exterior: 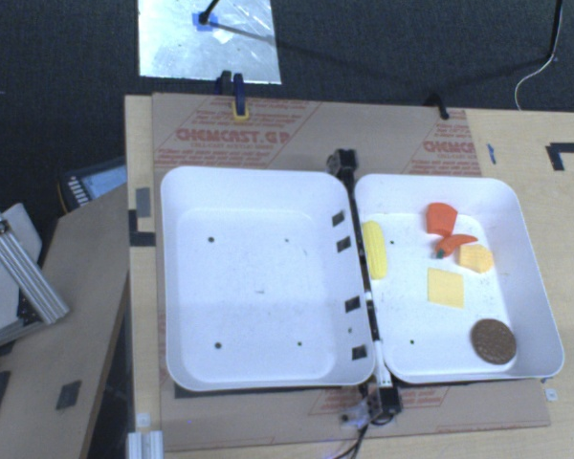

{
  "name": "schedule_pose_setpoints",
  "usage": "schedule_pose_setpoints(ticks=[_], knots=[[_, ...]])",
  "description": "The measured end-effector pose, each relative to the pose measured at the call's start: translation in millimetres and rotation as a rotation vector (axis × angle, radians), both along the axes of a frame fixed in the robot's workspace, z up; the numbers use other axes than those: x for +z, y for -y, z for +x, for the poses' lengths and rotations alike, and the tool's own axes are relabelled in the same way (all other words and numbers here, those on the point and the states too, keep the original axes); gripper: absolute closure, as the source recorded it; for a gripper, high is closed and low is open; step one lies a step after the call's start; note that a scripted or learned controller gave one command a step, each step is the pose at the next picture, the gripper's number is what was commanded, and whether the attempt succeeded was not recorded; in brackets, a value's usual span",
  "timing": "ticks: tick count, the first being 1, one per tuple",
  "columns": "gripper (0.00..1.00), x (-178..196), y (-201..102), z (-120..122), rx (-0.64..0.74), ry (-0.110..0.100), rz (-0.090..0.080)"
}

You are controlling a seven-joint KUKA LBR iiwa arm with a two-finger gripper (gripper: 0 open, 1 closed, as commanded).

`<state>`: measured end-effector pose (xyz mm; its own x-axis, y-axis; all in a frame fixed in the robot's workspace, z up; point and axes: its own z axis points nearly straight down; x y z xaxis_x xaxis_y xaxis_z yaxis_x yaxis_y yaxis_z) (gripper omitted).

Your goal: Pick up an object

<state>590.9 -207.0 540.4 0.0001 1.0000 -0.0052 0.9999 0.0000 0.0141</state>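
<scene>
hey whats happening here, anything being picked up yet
Nothing is being handled at this moment. Two shallow white bins sit side by side on the bench. The right bin holds a yellow corn cob by its left wall, an orange carrot piece, a small yellow-orange block, a flat yellow square and a brown round disc. All lie loose, so the pick has not begun.

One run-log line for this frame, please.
right bin: corn cob, orange piece, yellow slice, brown disc | nothing lifted

White bins (258,185); yellow corn (374,249); brown disc (494,340).
</scene>
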Motion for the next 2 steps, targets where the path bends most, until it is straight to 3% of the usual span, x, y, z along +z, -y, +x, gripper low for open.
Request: schedule_pose_setpoints(ticks=[1,2], knots=[[1.00,4.3,-0.7,2.7,0.006,-0.005,0.001],[1.00,-6.3,-2.0,80.7,0.008,-0.009,0.003]])
